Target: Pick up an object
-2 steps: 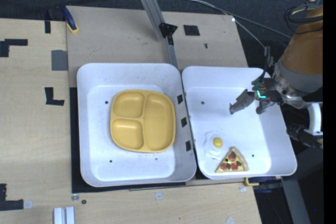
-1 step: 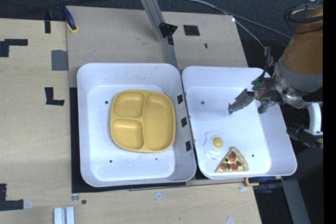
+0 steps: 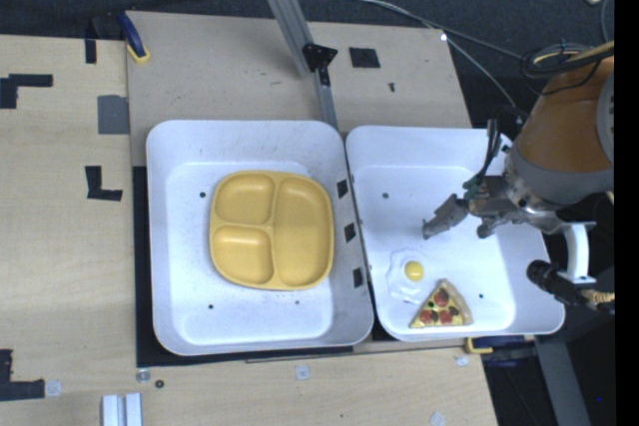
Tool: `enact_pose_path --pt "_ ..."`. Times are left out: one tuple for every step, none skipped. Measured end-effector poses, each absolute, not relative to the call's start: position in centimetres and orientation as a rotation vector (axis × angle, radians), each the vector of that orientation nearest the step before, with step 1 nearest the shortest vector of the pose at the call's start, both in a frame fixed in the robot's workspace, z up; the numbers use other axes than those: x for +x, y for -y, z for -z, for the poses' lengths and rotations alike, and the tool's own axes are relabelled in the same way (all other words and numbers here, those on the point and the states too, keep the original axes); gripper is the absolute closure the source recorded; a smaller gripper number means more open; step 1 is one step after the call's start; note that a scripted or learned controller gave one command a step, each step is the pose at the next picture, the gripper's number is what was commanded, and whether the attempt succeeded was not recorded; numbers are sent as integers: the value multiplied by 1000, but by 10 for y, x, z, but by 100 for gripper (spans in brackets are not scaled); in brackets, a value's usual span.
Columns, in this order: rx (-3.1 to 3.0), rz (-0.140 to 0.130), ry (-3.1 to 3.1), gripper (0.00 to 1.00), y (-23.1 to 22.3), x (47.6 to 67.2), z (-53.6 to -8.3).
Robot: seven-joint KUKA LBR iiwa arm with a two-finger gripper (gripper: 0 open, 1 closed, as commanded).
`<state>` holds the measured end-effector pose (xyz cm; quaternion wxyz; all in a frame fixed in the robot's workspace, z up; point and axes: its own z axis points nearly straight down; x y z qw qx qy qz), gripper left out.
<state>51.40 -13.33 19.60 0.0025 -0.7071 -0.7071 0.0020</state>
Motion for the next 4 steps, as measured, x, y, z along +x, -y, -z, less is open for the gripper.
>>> enact_pose_path --pt "-2217 -7 2219 0 131 521 -148" --pt "-2220 -1 2222 0 131 528 -88" --pt "-2220 2 2224 100 130 529 -102" --pt "-2221 1 2224 100 128 529 -143"
